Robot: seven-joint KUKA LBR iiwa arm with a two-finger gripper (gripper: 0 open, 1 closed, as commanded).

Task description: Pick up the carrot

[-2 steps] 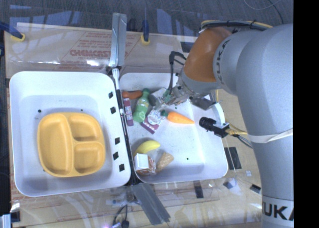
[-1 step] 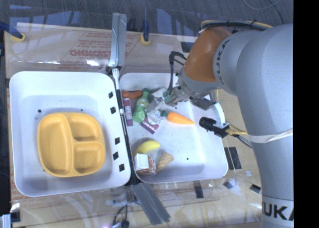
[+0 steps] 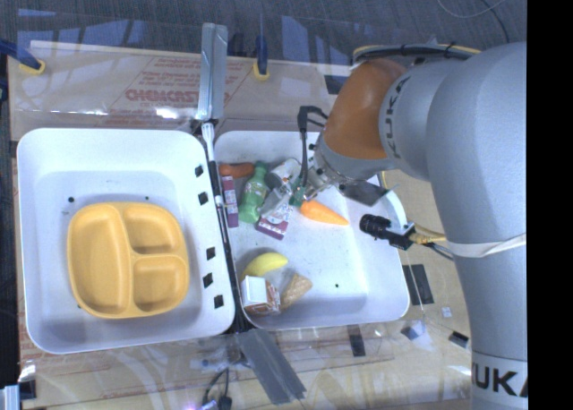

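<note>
Two white bins on my screen. Nearest the camera, in the right bin (image 3: pixel 376 305): a small carton (image 3: pixel 257 294), a tan wrapped piece (image 3: pixel 295 287) and a lemon (image 3: pixel 266 263). Left bin (image 3: pixel 36 220) holds a yellow divided tray (image 3: pixel 128 258). Further back, carrot (image 3: pixel 324 213) lies flat mid-bin, thick end just beside the gripper (image 3: pixel 300 189), tip pointing right. Pincer buried under the wrist; I cannot tell its opening, and nothing shows held. Beyond: green bottle (image 3: pixel 257 186), purple packet (image 3: pixel 275 220) crowd its left. My read: light, rigid, smooth plastic toy, tapered, so likely to squirt out. I'd grip across the thick end.
</note>
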